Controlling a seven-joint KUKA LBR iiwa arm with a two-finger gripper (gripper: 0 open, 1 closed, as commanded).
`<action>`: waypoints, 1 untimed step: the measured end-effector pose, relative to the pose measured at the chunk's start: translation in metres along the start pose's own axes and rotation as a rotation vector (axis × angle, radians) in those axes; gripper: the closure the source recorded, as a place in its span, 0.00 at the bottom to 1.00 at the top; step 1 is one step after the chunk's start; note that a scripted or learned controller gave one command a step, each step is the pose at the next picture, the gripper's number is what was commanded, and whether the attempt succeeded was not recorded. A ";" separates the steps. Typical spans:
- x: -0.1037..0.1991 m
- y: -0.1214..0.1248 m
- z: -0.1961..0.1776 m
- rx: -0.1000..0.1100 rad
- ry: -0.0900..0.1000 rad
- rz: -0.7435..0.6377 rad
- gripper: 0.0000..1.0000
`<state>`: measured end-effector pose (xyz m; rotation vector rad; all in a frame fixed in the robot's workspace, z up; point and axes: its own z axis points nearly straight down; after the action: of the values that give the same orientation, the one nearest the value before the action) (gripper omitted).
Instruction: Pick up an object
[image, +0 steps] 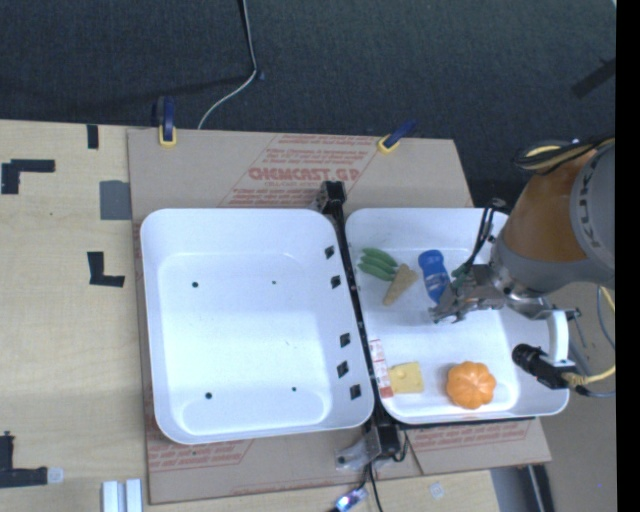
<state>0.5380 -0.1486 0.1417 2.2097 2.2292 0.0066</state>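
Arm enters from the right, over the right bin (500, 408). Gripper (452, 306) sits low in that bin, just beside the lower end of the blue bottle (432, 273); whether it touches the bottle, cannot tell, and whether it is open or closed cannot be made out at this size. Nothing visibly held. Other candidates in the same bin: green vegetable (378, 263) and tan wedge (399, 284) near the divider, yellow block (405, 378) and orange pumpkin-like fruit (470, 385) along the near edge. Left bin (160, 300) holds no objects. Judgement: the bottle is the nearest target. To do it well, centre the gripper across the bottle's narrow width, descend fully, then lift straight up, clear of the tan wedge.
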 end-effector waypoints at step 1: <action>0.084 0.033 -0.135 -0.011 0.001 -0.004 1.00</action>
<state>0.5692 -0.0644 0.2768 2.2000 2.2288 0.0191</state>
